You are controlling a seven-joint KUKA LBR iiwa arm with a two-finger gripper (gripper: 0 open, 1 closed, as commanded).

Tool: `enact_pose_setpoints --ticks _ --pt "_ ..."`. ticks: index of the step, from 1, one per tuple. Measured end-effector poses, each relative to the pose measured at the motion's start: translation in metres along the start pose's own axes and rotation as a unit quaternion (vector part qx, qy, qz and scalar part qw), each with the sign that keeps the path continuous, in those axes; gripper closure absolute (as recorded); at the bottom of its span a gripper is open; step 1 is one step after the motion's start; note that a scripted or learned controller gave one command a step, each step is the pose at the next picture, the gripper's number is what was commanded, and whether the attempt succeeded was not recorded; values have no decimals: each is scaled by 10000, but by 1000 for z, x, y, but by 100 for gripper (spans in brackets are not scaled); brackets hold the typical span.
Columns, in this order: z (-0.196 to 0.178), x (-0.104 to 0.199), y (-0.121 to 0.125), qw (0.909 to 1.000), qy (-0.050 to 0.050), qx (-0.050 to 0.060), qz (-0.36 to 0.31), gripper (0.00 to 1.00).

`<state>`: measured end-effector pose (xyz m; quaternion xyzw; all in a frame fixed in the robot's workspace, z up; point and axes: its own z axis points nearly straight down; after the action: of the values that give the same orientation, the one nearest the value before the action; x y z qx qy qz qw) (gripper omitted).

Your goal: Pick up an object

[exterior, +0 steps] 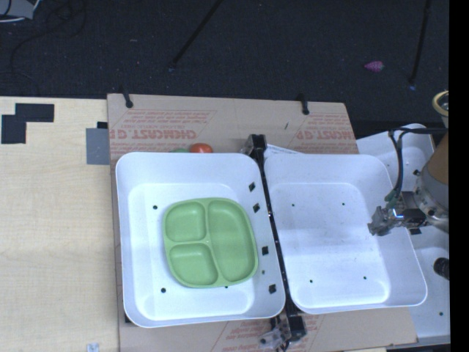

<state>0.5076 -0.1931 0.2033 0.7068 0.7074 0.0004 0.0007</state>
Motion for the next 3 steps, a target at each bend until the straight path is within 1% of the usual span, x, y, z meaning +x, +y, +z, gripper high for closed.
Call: enact_pose_setpoints --ticks 1,3 --pt "-53 -1 1 10000 -3 -6 -2 100" --pt "-61 103 23 10000 13 15 -24 100"
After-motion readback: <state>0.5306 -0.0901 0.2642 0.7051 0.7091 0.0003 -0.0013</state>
